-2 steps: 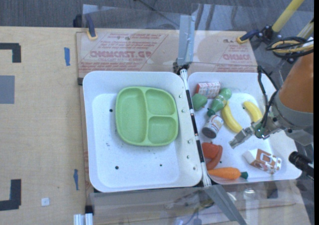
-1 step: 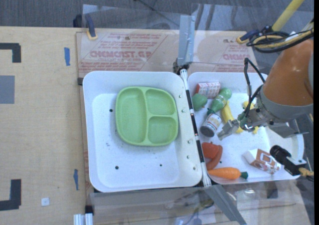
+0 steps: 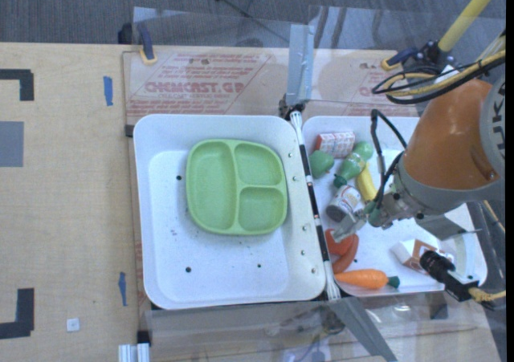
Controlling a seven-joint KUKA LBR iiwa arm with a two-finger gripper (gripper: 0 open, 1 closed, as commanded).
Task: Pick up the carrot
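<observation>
I note a wooden tabletop (image 3: 64,192) carrying two white bins. The carrot (image 3: 363,278) lies at the lower edge of the right bin (image 3: 474,260), lower right of frame. The tool (image 3: 347,228) hovers above it, over a red item (image 3: 344,246); I cannot tell its grip state.

Grey arm (image 3: 450,144) reaching in from right, end effector (image 3: 347,228) low
</observation>
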